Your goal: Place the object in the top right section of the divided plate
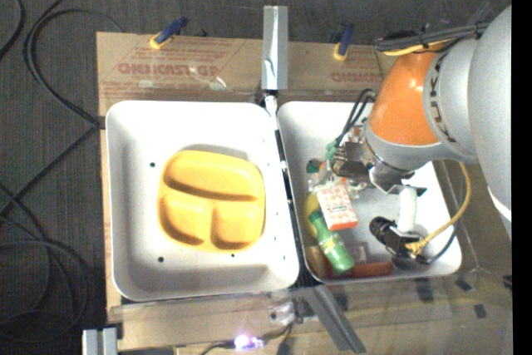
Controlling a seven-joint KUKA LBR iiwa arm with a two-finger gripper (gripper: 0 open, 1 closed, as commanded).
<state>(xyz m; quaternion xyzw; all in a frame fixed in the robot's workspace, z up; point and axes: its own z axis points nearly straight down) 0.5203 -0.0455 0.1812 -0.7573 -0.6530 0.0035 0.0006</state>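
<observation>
Gripper (359, 170) over right bin (449, 262), grip state can't tell; small carton (336, 206) looks light, stiff — pinch flat sides, then to yellow divided plate (214, 197)

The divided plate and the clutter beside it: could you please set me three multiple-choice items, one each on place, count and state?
1. Where does the plate lie?
A. in the left bin
B. in the right bin
C. on the cardboard

2. How many sections does the plate have?
A. two
B. three
C. five

3. What lies in the plate's sections?
A. a green bottle
B. a small carton
C. nothing

Answers:
1 A, the yellow plate sits in the middle of the left bin.
2 B, one long section runs across the top with two below it.
3 C, the sections are bare, while the green bottle and the small carton lie in the right bin, below the arm.
</observation>
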